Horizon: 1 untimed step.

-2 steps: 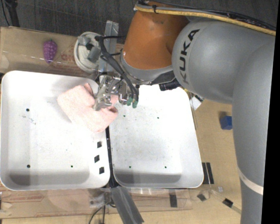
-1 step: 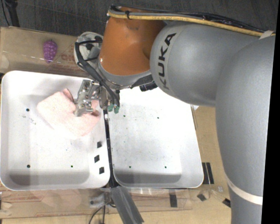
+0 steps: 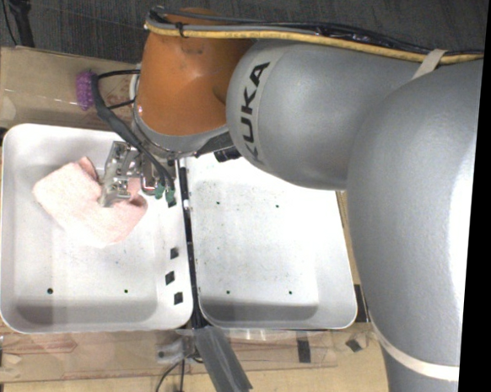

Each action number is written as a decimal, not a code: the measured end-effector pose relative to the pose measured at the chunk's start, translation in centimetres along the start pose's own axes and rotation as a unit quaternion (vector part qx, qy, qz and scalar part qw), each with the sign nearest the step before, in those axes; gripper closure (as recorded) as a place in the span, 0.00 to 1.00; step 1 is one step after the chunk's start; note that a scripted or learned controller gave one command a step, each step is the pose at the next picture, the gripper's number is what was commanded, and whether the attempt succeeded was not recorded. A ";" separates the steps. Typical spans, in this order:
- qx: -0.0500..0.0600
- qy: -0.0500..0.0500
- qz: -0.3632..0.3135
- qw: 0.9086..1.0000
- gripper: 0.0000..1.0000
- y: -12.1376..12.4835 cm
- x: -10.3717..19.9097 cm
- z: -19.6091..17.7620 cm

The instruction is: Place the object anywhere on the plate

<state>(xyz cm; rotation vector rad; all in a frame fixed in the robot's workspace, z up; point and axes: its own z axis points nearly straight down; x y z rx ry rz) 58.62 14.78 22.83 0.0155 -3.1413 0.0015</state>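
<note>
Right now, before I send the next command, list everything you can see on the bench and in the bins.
bins: 2, white, side by side on the bench; left bin, right bin
pink cloth: 1, pale pink, lying in the upper part of the left bin
purple object: 1, purple, on the bench beyond the left bin's far corner, too small to identify
bench: 1, light wood, under both bins
cables: dark, along the bench edges and the arm
arm: 1, grey with an orange band, reaching in from the right
gripper: 1, metallic, over the near edge of the pink cloth in the left bin
</note>
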 end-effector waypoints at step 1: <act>0.000 0.000 0.000 1.000 0.00 0.0 0.0 0.0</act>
